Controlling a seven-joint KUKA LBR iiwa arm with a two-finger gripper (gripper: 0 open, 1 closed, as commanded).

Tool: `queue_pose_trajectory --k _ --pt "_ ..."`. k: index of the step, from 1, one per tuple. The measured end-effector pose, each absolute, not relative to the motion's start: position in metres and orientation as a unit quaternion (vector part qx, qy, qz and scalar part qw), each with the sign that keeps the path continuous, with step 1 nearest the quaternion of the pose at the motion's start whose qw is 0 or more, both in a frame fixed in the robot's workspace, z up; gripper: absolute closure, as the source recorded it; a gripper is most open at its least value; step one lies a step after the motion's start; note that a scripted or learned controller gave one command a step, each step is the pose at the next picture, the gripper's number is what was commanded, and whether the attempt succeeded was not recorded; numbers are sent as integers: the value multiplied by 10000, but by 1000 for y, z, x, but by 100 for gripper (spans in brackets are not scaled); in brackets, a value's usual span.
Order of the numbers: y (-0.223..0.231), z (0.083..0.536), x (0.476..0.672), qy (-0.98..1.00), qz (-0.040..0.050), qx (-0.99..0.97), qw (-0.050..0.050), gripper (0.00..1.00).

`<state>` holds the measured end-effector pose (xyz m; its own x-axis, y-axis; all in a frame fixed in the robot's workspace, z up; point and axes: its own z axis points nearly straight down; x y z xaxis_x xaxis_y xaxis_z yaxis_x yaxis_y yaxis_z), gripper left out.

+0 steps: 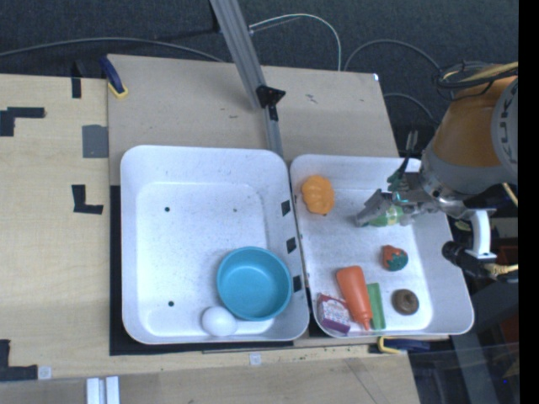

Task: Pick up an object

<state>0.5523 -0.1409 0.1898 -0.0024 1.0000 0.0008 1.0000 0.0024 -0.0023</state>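
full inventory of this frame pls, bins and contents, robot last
bins: 2, white, side by side on the bench
bowl: 1, blue, left bin, near front edge
ball: 1, white, left bin, touching the bowl's front
orange lump: 1, orange, right bin, back left
carrot-like piece: 1, orange-red, right bin, front
purple packet: 1, right bin, front left corner
round toy: 1, red and teal, right bin
brown ring: 1, right bin, front right
gripper: 1, over right bin, near a greenish item
arm: 1, grey and orange, at right
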Motion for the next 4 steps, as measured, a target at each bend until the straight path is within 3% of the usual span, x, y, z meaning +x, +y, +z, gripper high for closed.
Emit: queue_pose_trajectory --k 1,3,4 --pt "-141 190 552 -7078 3 -7064 8 0" --pt "-140 88 557 -7076 7 -7066 -5 0" --pt "-139 99 557 -7083 4 -7059 4 100"
